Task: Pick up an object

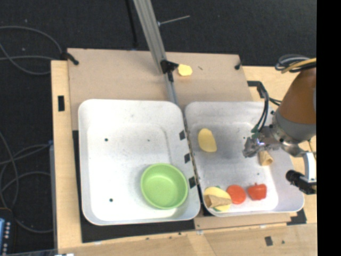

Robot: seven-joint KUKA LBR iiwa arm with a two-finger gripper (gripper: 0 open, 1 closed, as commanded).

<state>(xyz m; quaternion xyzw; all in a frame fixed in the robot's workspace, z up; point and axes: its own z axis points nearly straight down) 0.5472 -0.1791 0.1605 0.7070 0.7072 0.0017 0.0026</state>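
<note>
The right bin (234,116) holds a yellow oval object (206,140) near its left wall. Along its front edge lie a yellow and tan item (217,199), a round red object (236,194) and a red pepper-like object (257,191). My gripper (256,148) hangs low over the right side of this bin, under the grey wrist and orange band (299,97). A small tan piece (265,158) sits right beside the gripper tip; whether it is held is unclear. The yellow oval lies about a hand's width to the gripper's left.
The left bin (106,127) holds a green bowl (164,185) at its front right. A small yellow object (185,70) lies on the bench behind the bins, next to a slanted metal post (152,31). Cables trail over the dark floor on the left.
</note>
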